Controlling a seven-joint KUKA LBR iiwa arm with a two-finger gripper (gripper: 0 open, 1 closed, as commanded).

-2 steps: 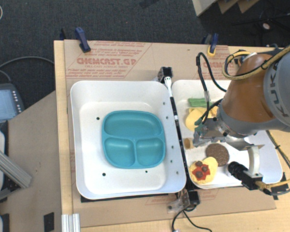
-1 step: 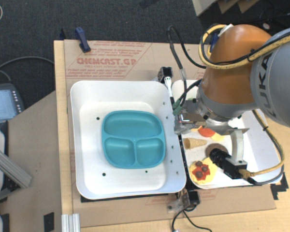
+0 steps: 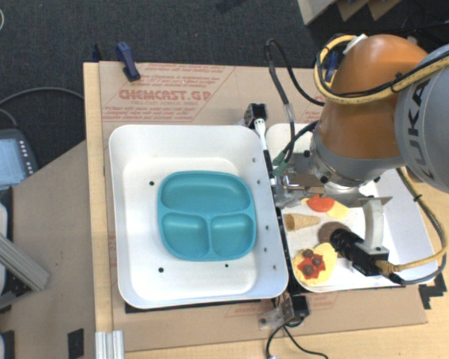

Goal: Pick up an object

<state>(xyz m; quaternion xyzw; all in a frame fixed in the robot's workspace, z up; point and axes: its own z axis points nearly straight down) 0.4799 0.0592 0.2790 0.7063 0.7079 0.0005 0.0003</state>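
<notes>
The arm's orange and grey wrist hangs low over the right bin [image 3: 411, 215] and hides most of it. My gripper [image 3: 287, 184] pokes out under the wrist at that bin's left wall. Just to its right lie a red-orange piece [image 3: 319, 203] on a yellow piece [image 3: 338, 212], and a tan cone [image 3: 303, 220] below them. A yellow round piece with red and brown toppings [image 3: 314, 265] rests at the bin's near left corner, with a brown piece [image 3: 325, 232] just above it. Nothing is seen held.
The left bin [image 3: 131, 200] holds a teal divided plate [image 3: 206, 214] in its middle. A blue clamp [image 3: 127, 60] sits on the cardboard [image 3: 172, 92] beyond it. A clip [image 3: 256, 115] stands at the far end of the wall between the bins.
</notes>
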